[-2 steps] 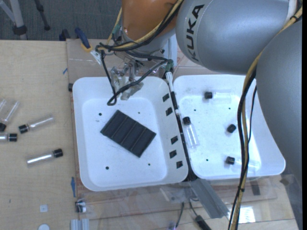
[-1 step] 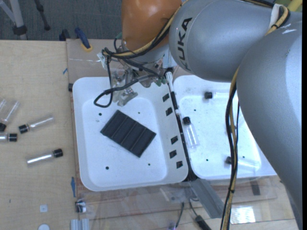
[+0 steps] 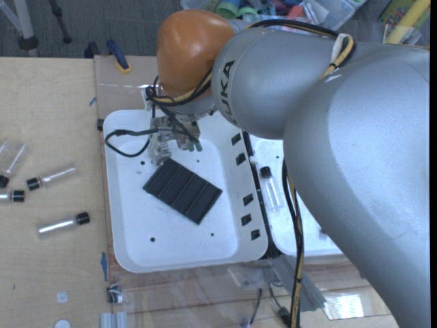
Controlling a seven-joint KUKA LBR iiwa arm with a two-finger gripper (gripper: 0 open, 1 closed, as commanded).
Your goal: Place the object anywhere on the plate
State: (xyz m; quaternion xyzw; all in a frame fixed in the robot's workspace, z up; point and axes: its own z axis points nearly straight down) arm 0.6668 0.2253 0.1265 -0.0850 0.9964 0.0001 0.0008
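Observation:
A black ribbed rectangular plate lies tilted on the floor of the left white bin. My gripper hangs over the back of that bin, just above the plate's far corner, under the orange wrist band. A small green piece shows at the gripper's right side; whether it is held is unclear. The arm's grey body hides most of the right bin.
The right bin holds a clear tube with a black cap near its left wall. Several capped vials lie on the wooden bench to the left. A blue clamp sits behind the left bin. Toy tubs stand at the back.

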